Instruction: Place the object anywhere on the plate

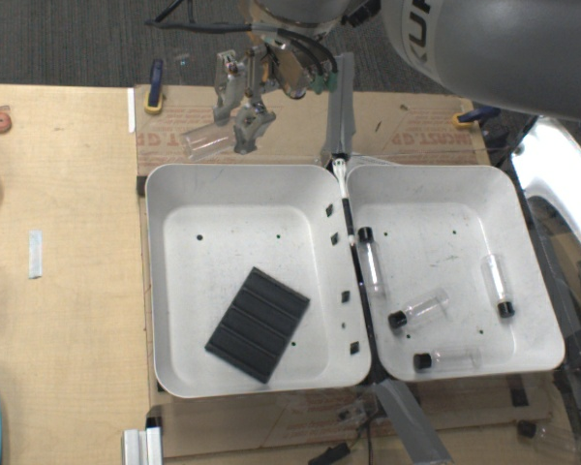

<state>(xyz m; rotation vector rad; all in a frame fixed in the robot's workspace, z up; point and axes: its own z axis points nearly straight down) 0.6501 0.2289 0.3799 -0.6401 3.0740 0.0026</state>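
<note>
The plate [259, 324] is a black ribbed rectangle lying at a slant on the floor of the left white bin [156, 269], near its front. My gripper [244, 140] hangs high over the cardboard just behind that bin's far rim. A clear plastic tube [207, 143] sticks out to the left from between its fingertips, so the gripper is shut on one end of the tube. The tube is well behind and above the plate, not over it.
Several clear tubes with black caps lie in the right bin [535, 269]: one by the divider [369, 260], one at the right [495, 284], two near the front [418, 310]. A blue clamp [156, 80] holds the cardboard at the back left.
</note>
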